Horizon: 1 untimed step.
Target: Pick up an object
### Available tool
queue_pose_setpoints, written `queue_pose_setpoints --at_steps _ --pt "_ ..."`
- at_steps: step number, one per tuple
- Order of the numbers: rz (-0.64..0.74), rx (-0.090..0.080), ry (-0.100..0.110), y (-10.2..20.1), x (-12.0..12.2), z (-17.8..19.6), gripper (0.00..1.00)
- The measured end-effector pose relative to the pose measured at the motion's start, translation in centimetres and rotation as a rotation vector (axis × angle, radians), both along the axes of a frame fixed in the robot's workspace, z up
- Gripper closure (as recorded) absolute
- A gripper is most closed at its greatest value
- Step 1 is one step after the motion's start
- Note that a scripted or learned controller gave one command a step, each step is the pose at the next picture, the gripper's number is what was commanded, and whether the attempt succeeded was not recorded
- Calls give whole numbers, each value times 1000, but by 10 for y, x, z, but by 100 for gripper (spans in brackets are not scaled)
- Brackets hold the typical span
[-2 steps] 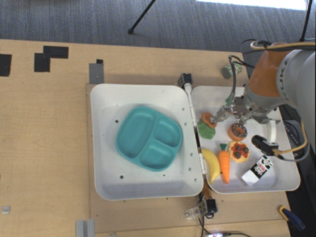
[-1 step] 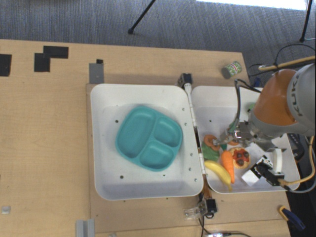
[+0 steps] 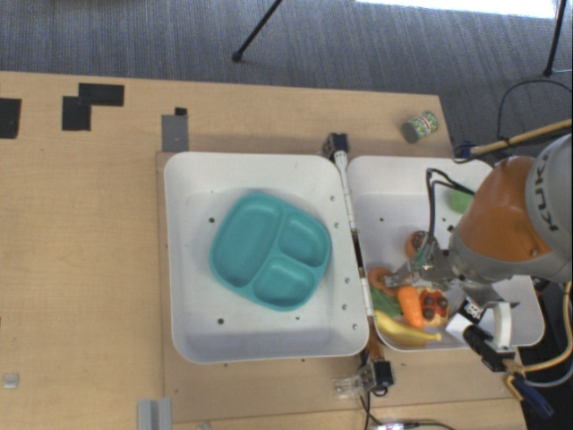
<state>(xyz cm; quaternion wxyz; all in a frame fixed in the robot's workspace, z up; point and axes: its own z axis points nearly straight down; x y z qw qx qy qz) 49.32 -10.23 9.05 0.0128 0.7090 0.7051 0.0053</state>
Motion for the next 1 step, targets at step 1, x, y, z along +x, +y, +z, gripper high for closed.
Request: queue_pose_setpoints --at_steps 1 --pt "3 5 -4 3 3 11 100"
